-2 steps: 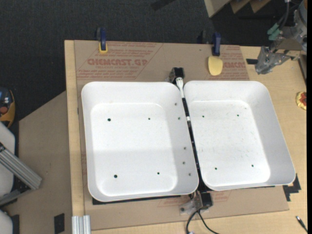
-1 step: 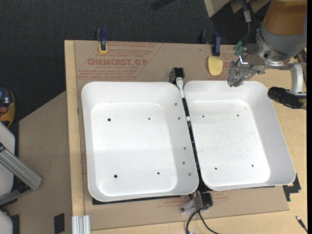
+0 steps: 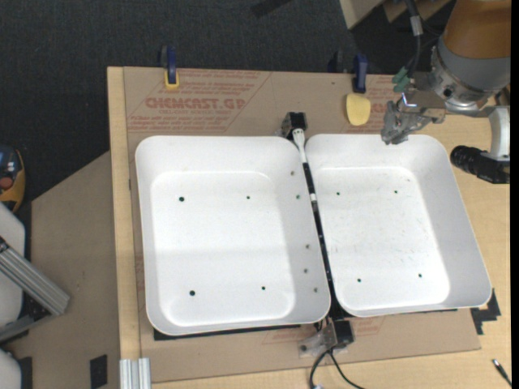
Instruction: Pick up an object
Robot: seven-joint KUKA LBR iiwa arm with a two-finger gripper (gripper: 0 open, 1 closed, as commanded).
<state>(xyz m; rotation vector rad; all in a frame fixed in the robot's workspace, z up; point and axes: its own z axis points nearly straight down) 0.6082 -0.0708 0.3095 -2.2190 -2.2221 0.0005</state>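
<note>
Altogether, two shallow white bins sit side by side on a brown board, with one arm and one small loose object in sight. Both bins are smooth, glossy trays with rounded corners and a few dark dots on their floors — the left bin (image 3: 154, 217) shows four, the right bin (image 3: 462, 241) likewise four, plus fine dark speckling across its floor. Nothing lies inside either one. A black strip (image 3: 312, 213) runs along the seam where the bins meet. The yellow object (image 3: 358, 109), a small rounded pale lump, rests on the board (image 3: 219, 102) just beyond the right bin's far rim, outside both bins. Two blue-and-yellow clamps (image 3: 169, 66) grip the board's far edge, one near each bin. The gripper (image 3: 395, 132) hangs at the right bin's far edge, near the yellow object but apart from it — whether its fingers are open or closed cannot be told. Above it the grey wrist rises into an orange band (image 3: 478, 23)
</note>
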